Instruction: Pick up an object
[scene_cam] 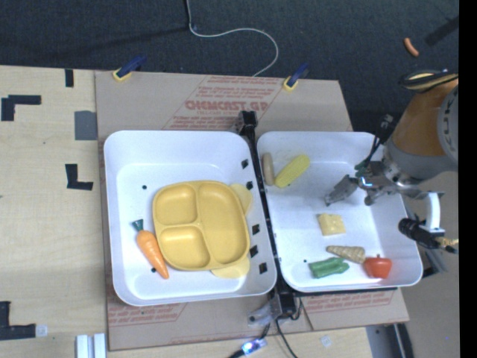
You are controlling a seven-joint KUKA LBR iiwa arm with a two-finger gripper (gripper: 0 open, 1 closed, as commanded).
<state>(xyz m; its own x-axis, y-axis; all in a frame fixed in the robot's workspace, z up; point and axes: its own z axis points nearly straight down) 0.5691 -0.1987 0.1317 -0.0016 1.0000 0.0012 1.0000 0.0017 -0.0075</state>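
My gripper (350, 198) hangs over the right bin (387, 155), in its upper right part, with its fingers spread and nothing between them. Just below it lies a pale yellow cheese block (332, 223). A yellow corn cob (291, 170) rests to its left, beside a small tan piece (267, 168) at the bin's left wall. Along the bin's front edge lie a tan cone (347, 253), a green vegetable (328, 268) and a red tomato (378, 267).
The left bin (123, 200) holds a yellow divided plate (201, 224) and an orange carrot (151, 250) at the plate's left. Both bins stand on a cardboard sheet (223, 103). The arm's orange band (421, 121) rises at the right.
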